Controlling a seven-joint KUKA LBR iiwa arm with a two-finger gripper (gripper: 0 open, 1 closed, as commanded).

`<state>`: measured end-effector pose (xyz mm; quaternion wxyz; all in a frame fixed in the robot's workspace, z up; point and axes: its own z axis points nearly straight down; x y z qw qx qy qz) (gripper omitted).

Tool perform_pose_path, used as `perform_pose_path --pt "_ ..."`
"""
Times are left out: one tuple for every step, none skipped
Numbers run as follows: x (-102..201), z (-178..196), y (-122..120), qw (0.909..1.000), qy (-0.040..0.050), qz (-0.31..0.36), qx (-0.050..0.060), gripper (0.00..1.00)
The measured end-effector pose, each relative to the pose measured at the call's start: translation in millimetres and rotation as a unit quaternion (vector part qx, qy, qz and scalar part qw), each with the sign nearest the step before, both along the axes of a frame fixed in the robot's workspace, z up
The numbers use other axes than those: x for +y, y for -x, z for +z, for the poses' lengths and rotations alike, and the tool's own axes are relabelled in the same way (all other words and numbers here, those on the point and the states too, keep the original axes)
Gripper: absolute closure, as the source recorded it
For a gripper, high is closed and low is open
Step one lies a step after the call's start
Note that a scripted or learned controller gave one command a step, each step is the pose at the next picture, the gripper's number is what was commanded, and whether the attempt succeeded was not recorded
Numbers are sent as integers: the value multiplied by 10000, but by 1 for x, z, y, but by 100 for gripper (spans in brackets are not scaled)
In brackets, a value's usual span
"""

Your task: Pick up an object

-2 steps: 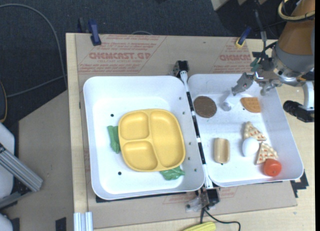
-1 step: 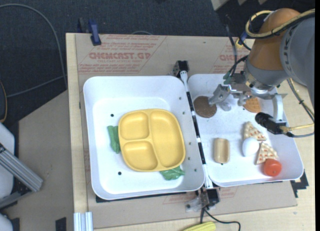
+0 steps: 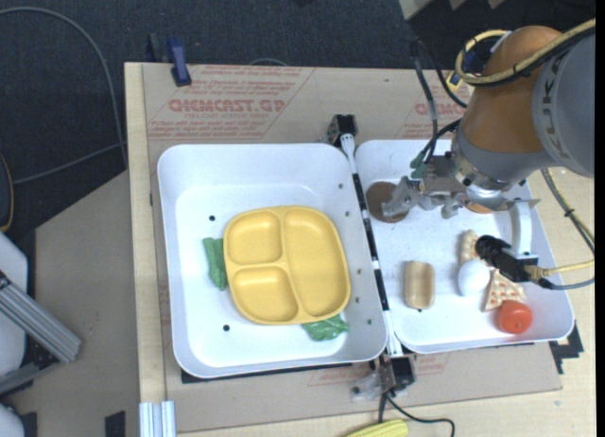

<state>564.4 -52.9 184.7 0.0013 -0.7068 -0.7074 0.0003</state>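
Fingers of mine hang over the upper part of the right bin; whether they are spread or closed I cannot tell, and nothing shows between them. Just left of them lies a brown round piece. Below them rest a tan bread roll, a white egg, a pizza slice and a red tomato. Further left, the left bin holds a yellow divided tray lying on green leaves.
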Motion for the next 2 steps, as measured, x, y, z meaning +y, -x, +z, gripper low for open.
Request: perform_pose_path --pt "-43 -96 50 10000 7 -14 2 0" --pt "-51 -101 50 10000 2 -8 -1 0"
